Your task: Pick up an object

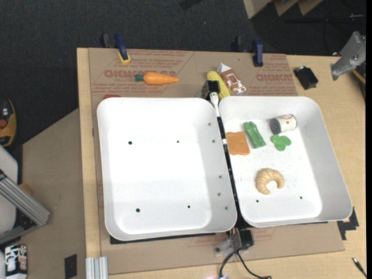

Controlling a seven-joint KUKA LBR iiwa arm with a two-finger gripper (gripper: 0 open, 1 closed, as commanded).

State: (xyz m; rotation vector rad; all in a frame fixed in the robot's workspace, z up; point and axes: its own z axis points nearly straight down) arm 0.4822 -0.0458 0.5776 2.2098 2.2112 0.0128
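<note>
The right bin (325,156) holds several small items. A tan croissant (269,180) lies near its middle. An orange flat slab (238,143) sits by the bin's left wall, with a long green piece (253,134) beside it. A small green piece (281,142) lies just below a short white and grey cylinder with a red end (283,123). The left bin (116,173) stands beside it, its white floor showing small dark dots.
Behind the bins on the cardboard lie an orange carrot (157,79), a yellow item (215,81) and a small brown and white carton (232,82). Blue clamps (122,48) (257,51) grip the board's far edge. A black block (306,77) and a grey metal part (350,54) sit at the upper right.
</note>
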